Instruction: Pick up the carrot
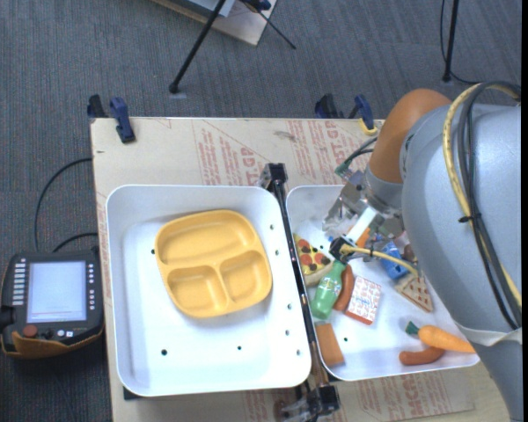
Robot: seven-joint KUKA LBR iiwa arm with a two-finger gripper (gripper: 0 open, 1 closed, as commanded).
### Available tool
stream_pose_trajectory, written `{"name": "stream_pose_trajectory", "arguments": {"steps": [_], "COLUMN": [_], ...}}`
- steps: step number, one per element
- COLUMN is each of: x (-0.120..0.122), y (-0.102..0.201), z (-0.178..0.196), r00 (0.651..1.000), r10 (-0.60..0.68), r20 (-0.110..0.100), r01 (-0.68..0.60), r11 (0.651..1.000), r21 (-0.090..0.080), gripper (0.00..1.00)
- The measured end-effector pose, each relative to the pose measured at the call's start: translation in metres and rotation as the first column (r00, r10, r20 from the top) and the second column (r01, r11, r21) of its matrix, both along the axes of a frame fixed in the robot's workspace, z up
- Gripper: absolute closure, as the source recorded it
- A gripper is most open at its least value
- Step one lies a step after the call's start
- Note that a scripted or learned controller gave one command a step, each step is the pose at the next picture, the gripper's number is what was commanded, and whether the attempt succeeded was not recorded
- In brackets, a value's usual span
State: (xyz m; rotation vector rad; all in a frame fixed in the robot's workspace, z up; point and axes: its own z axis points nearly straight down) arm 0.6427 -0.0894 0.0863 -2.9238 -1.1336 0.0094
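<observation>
I see the carrot point(446, 338) lying at the right bin's point(370, 372) near right corner, beside a sausage point(421, 356); the gripper point(359, 225) hangs over the bin's middle, well apart; its grip I cannot tell
</observation>
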Motion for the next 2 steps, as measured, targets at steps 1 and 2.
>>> {"name": "stream_pose_trajectory", "arguments": {"steps": [1, 2], "x": [-0.065, -0.108], "y": [-0.04, -0.025], "z": [0.0, -0.001], "r00": [0.967, 0.935], "r10": [-0.256, -0.354], "r20": [-0.002, -0.003], "r01": [0.256, 0.354], "r11": [0.967, 0.935], "r21": [-0.001, 0.0], "gripper": [0.0, 0.0]}}
